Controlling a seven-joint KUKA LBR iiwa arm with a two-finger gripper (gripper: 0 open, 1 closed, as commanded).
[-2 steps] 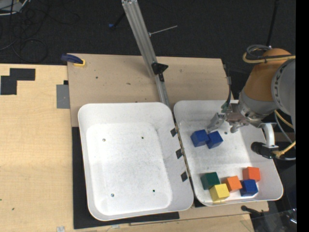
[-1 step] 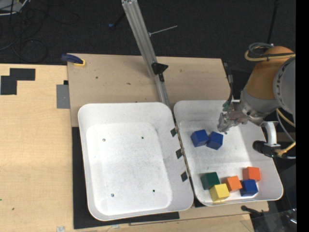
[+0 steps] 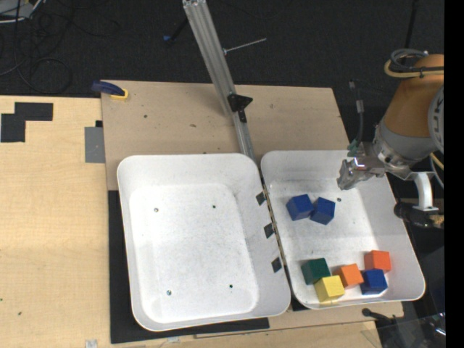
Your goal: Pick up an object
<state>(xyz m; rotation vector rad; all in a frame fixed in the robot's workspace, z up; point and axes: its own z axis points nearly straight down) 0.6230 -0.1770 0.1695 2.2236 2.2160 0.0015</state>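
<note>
Wooden table (image 3: 181, 122), two white bins. My end effector (image 3: 350, 174) hangs over the right bin (image 3: 290, 167), at one o'clock from two blue cubes (image 3: 310, 209) touching; whether released or clenched, cannot tell. Nothing lifted yet; the pick remains. More cubes (image 3: 348, 274) at five o'clock.

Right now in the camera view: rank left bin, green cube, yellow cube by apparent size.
1. left bin, largest by far.
2-3. green cube and yellow cube: look alike in size, so no ranking between them.
</note>
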